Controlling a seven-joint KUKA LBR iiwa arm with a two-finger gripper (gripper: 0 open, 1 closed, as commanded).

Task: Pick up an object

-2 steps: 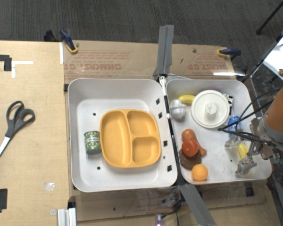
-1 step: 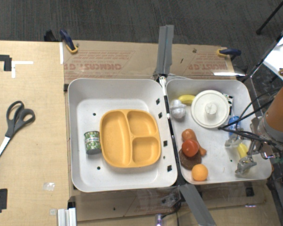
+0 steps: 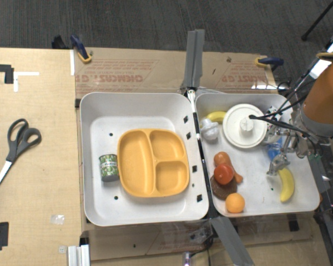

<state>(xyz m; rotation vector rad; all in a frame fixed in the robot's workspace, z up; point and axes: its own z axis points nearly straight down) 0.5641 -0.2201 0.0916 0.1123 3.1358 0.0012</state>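
Note:
The right bin (image 3: 255, 204) holds several objects. A white round dish (image 3: 243, 126) lies at its back, with a small banana (image 3: 216, 116) and a white lump (image 3: 209, 129) to its left. Toward the front left sit a red apple (image 3: 223, 174), a peach-coloured fruit (image 3: 222, 159), a brown piece (image 3: 222, 189) and an orange (image 3: 235, 203). A second banana (image 3: 287, 183) lies at the right. My gripper (image 3: 279, 158) hangs low over the bin's right side, just above that banana's upper end, with a blue object (image 3: 273, 149) under it. Nothing shows as held.
The left bin (image 3: 94, 204) holds a yellow divided plate (image 3: 154, 162) and a green can (image 3: 108, 167) beside it. Scissors (image 3: 16, 143) lie on the bench at the far left. A grey divider bar (image 3: 194, 60) rises between the bins at the back.

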